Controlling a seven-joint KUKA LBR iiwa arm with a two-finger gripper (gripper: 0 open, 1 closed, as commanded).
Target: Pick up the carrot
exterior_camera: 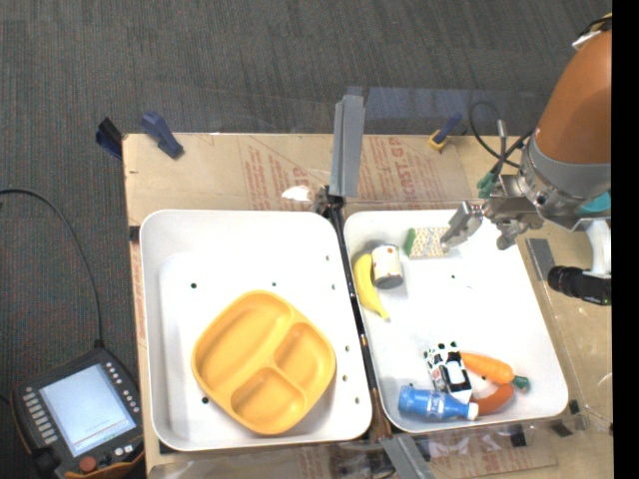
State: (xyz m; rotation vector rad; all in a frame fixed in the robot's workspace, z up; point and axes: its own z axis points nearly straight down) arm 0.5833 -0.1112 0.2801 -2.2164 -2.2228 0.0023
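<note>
Hidden or unclear: the arm [581,108] is cut off by the frame's right side; the print on the black-and-white toy [446,367] is too small to read.
Claw: the claw [489,223] hangs over the far right corner of the right bin [519,297], its two fingers spread apart, nothing between them.
Carrot: the carrot [487,367] lies on the bin floor well nearer the camera than the claw, close to the bin's front right corner; orange, tapered, on its side, with a small green tip pointing right.
Crowding the carrot: a reddish-brown curved piece [496,397] sits just in front of it, touching or nearly so; the toy lies at its left end; a blue bottle [432,403] lies on its side just in front of the toy.
Near the claw: a speckled pale sponge-like pad [427,241] rests just left of the claw against the far wall.
Further left: a small can [386,265] and a banana [367,285] lie together by the left wall.
Left bin: the left bin [170,267] holds a yellow divided plate [264,361], far from the claw.
</note>
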